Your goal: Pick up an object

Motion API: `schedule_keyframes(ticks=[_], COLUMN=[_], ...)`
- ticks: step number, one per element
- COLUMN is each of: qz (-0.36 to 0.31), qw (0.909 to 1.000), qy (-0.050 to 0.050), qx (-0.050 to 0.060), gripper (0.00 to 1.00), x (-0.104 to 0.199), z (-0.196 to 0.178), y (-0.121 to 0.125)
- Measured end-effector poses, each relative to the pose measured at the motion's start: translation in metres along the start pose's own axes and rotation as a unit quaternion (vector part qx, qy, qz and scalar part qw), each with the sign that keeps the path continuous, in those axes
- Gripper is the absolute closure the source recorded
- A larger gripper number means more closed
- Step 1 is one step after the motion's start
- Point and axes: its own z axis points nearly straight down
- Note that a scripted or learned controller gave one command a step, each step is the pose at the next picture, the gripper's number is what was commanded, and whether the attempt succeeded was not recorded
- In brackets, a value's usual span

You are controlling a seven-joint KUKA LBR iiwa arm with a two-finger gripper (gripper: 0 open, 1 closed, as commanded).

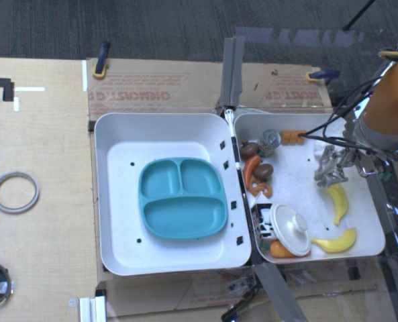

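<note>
Yellow curved plastic banana [338,202] is lying in the right white bin [376,247] just below the metal pincer [331,171], whose opening cannot be told; descending centred across its narrow body is advisable.

Two white bins [108,180] counted on the worktop, one teal divided plate [183,198], two yellow bananas [338,203], one white lid [291,229], one tape ring [14,192]

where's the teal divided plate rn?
In the camera view, the teal divided plate lies flat in the middle of the left bin, across the divider from the right bin with the bananas.
</note>
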Motion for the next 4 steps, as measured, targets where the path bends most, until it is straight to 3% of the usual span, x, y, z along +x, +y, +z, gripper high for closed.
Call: schedule_keyframes(ticks=[1, 2, 3, 4], qz=[0.022, 0.02, 0.02, 0.051], qw=[0.9998, 0.9998, 0.9998, 0.9987], qy=[0.004, 0.001, 0.001, 0.004], qx=[-0.001, 0.0, 0.0, -0.002], gripper=[0.0, 1.0, 0.0, 0.0], x=[0.057, 0.055, 0.054, 0.109], z=[0.011, 0.0, 0.0, 0.011], y=[0.005, 0.007, 0.007, 0.012])
